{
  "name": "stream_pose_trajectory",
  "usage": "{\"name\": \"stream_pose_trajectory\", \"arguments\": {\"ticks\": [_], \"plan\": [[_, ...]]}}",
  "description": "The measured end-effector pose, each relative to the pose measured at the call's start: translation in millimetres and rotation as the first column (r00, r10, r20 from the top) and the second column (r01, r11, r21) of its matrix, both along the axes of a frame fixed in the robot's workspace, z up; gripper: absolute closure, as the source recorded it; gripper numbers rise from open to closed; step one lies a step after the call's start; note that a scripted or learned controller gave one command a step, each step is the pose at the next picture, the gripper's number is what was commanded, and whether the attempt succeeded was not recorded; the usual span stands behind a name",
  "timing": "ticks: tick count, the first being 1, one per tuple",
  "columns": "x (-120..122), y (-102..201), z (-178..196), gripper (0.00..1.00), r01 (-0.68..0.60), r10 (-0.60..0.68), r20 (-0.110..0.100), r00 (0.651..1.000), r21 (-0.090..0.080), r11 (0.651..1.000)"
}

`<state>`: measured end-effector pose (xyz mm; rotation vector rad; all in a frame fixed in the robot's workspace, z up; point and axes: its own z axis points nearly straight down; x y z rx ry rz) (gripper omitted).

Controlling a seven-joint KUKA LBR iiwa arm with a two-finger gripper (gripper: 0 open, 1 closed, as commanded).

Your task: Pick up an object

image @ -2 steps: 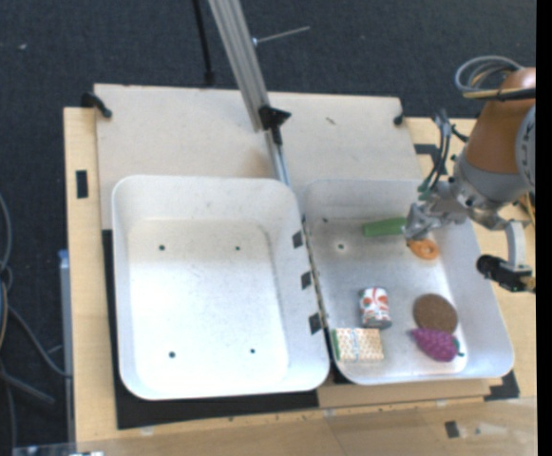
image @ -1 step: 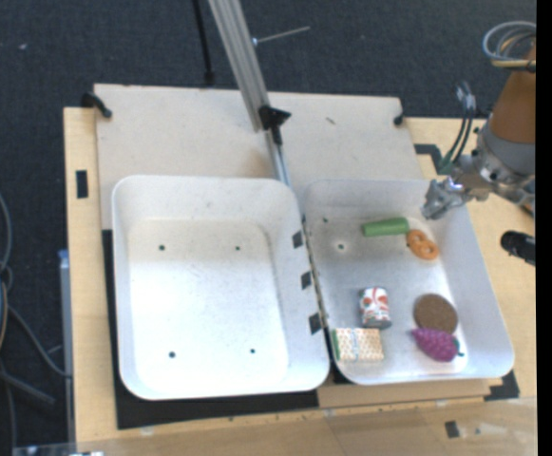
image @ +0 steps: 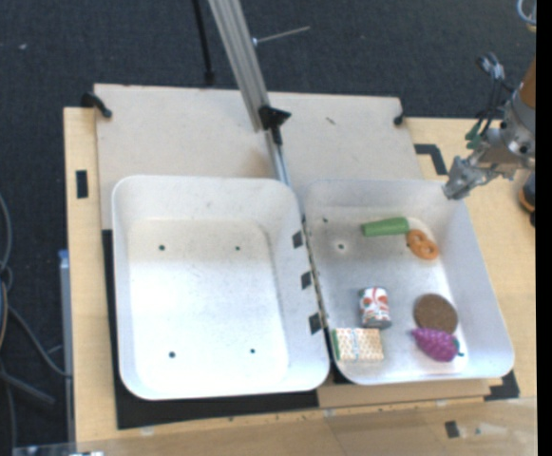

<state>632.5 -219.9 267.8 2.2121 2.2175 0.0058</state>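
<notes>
From my remote station: the claw [image: 458, 180] hangs at the upper right corner of the right bin [image: 480, 283], just over its rim, and nothing is between its tips; whether it is released or clenched I cannot tell at this size. I judge the pick has not begun: this is the approach, with a target yet to be closed on.

The right bin holds everything on offer. A green stick [image: 385, 227] lies near the top, an orange ring [image: 422, 245] just beside its right end. Lower down stand a small red-and-white can [image: 375, 307] and, to its right, a brown disc [image: 435, 312]. Along the bottom edge sit a patterned box [image: 358, 345] and a purple cluster [image: 436, 344]. The left bin [image: 138, 255] shows bare white floor.

The ring and stick lie nearest the claw. My next move would be to carry it inward over one of them, line up, then descend. Both sit close together, so a careless drop could nudge the neighbour.
</notes>
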Motion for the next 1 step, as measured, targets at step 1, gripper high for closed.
{"name": "stream_pose_trajectory", "arguments": {"ticks": [1], "plan": [[1.0, -1.0, 27.9, 1.0, -0.003, 0.003, -0.004, 1.0, 0.002, 1.0]]}}
